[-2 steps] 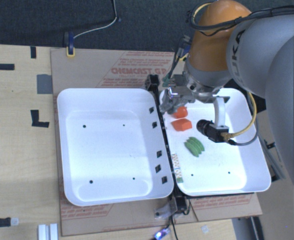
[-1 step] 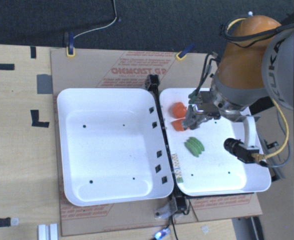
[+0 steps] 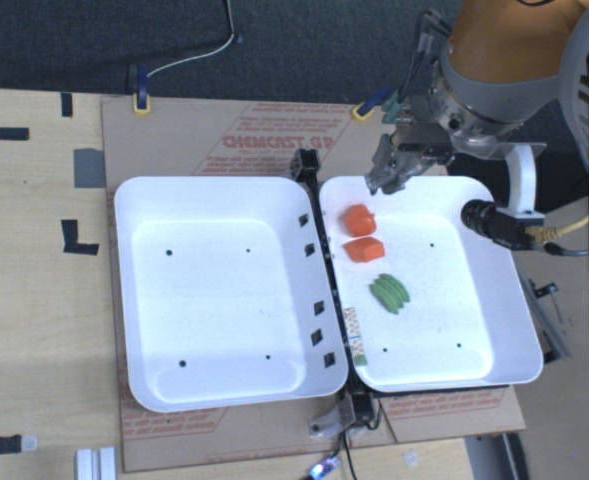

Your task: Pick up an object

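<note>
Gripper (image 3: 386,180) hangs over the far edge of the right bin (image 3: 494,313), nothing between its fingers; whether they are spread or closed I cannot tell from this angle. Just nearer than it within that bin lie two orange pieces (image 3: 361,234), one behind the other, then a green pod (image 3: 390,293) nearer still. All three rest apart in open floor, likely so any can be taken from above. The left bin (image 3: 139,268) adjoins, with black clips (image 3: 321,308) along the shared rim.
</note>
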### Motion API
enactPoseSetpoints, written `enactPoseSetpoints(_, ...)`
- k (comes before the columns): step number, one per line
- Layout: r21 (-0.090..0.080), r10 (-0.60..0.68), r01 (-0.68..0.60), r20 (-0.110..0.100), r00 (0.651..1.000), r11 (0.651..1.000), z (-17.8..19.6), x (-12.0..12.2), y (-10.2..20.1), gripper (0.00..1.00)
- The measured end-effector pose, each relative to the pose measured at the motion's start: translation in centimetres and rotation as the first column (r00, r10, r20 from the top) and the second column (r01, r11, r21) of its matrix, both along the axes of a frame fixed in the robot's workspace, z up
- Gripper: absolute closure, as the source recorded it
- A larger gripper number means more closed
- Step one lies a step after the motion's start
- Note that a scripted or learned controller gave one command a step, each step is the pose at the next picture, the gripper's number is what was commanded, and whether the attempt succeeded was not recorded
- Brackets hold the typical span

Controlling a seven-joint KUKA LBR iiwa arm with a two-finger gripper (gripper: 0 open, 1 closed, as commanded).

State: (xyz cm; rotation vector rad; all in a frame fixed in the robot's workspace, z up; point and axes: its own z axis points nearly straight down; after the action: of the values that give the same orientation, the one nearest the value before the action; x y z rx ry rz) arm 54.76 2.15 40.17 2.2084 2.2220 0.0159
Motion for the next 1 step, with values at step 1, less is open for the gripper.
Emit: enactPoseSetpoints(1,-0.002,-0.004,0.004,-0.027,1.000,1.000,-12.85,-1.73,2.07,1.00)
